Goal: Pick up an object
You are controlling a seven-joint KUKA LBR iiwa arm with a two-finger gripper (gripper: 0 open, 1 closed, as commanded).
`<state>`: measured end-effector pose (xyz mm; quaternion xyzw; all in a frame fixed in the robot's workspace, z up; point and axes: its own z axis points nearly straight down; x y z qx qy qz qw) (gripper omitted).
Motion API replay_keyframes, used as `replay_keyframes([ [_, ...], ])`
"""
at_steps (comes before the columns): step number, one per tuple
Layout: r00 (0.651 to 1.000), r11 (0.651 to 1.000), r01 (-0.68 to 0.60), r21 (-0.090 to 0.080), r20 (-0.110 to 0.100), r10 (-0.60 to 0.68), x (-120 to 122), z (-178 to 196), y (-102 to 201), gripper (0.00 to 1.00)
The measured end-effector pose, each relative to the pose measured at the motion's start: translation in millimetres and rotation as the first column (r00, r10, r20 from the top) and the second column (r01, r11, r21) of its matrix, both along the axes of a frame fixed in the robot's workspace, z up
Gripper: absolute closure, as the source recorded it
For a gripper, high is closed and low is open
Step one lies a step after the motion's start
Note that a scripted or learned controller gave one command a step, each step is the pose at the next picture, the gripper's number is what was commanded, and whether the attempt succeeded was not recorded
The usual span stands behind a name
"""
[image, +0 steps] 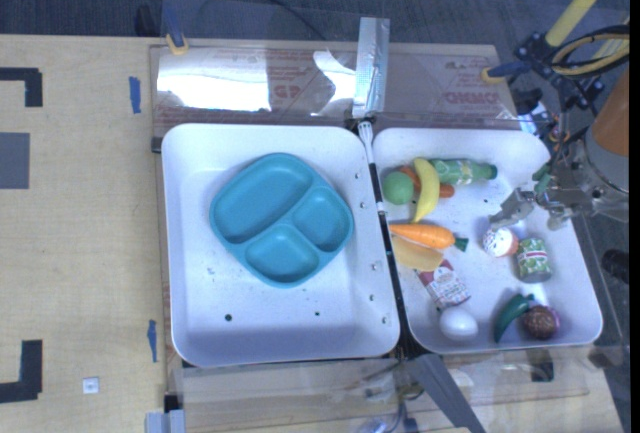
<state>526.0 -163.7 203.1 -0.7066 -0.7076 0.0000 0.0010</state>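
Nothing is lifted yet; you have the whole pick left. Your gripper [520, 205] hangs low over the right bin [590, 291], near its far right side, and I cannot tell how its jaws stand or whether it touches anything. Nearest candidate: the small white-and-red ball [498, 241], just below and left of the gripper. A green packet [534, 259] lies just below, a carrot [425, 235] and banana [428, 187] well left. Blue divided plate [282, 218] sits far left.
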Motion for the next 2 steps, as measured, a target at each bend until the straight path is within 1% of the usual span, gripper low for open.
replay_keyframes([
  [1,0.996,0.996,-0.087,0.003,0.008,0.087,9.8,-106.3,-43.8,0.00],
  [2,0.999,0.999,-0.041,-0.003,0.006,0.041,23.4,-93.9,-41.0,0.00],
])
